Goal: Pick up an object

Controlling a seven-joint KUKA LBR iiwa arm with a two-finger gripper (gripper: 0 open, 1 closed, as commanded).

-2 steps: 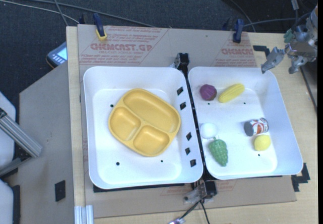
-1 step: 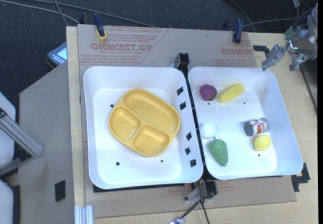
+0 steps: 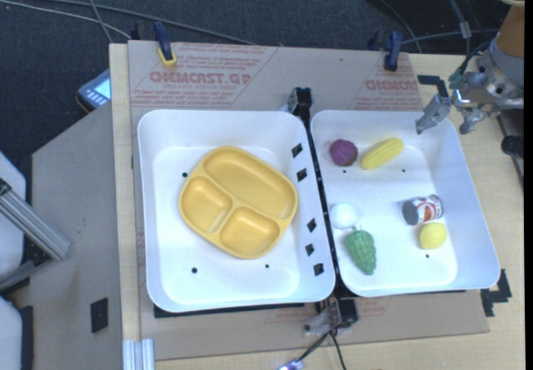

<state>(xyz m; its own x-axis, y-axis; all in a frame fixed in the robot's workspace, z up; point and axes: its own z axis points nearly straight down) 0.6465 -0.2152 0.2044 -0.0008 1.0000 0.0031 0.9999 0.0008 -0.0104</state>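
The left bin (image 3: 158, 218) carries the biggest item in the scene, a yellow three-compartment plate (image 3: 239, 202) lying flat near its middle. The right bin (image 3: 475, 227) holds all the small pieces that could be picked: a yellow corn cob (image 3: 381, 153) and a purple round fruit, perhaps a plum, (image 3: 343, 152) side by side near the far wall, a green bunch of grapes (image 3: 361, 249) at the near left with a white ball (image 3: 343, 214) just above it, a small can (image 3: 422, 210) lying on its side, and a yellow lemon (image 3: 432, 235) just beside the can. The gripper (image 3: 450, 112) hangs over the far right corner of the right bin, its two fingers spread apart with nothing between them, well apart from every item; the corn cob is the nearest. Judging by this, the task is at its beginning: no object has been lifted, and choosing a target, descending, closing and raising are all left to do.
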